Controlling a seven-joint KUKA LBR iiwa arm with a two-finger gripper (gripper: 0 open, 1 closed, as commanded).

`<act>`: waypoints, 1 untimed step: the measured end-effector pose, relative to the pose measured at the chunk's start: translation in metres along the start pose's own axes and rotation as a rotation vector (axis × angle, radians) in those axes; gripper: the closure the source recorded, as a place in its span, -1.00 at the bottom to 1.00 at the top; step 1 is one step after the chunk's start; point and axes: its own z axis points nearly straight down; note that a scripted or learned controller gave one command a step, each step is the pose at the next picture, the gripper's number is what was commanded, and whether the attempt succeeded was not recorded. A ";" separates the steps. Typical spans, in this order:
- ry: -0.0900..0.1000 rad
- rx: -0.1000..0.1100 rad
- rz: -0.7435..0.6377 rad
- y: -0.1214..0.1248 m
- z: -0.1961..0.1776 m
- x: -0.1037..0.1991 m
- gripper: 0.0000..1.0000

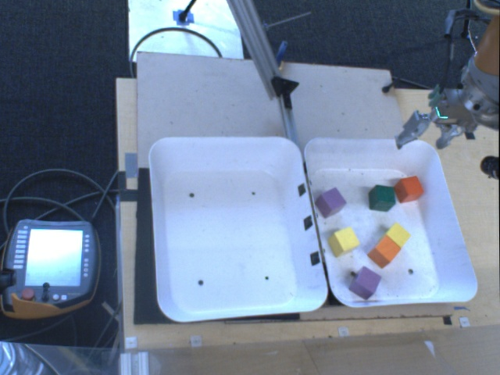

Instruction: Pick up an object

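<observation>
The right bin [449, 209] holds several small blocks: a purple one [330, 201], a green one [382, 198], a red-orange one [408, 188], a yellow one [343, 241], a yellow one [398, 234] touching an orange one [383, 251], and a purple one [364, 282] near the front. My gripper [428, 131] hangs above the bin's far right corner, well above the blocks. Its two grey fingers are spread apart with nothing between them.
The left bin [168, 209] sits beside the right one, joined by black clips [308, 223]. A slanted metal pole [258, 33] crosses the back board. A teach pendant [48, 268] with cables lies left of the bench.
</observation>
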 end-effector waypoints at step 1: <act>0.001 0.004 0.002 -0.007 0.047 0.006 -1.00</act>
